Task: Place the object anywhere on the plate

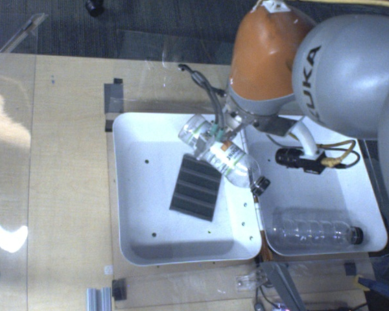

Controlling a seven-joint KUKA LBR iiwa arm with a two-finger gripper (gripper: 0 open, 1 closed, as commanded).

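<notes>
Two white bins are sitting side by side; the gripper (222,132) is hovering over the left bin (136,193), fingers hidden from sight, touching a clear bottle (215,149) just beside the dark ribbed plate (196,187).

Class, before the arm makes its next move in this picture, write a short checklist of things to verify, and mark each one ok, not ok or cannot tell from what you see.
1. Arm is over the bins: ok. The wrist hangs above the divide between the left bin and the right bin.
2. Gripper grip on an object: cannot tell. A clear bottle lies right beneath it, but the contact is hidden.
3. Target in reach: ok. The dark ridged plate lies flat in the left bin, beside that bottle.
4. Plate surface free: ok.
5. Second bottle out of the way: ok, lying in the right bin.
</notes>
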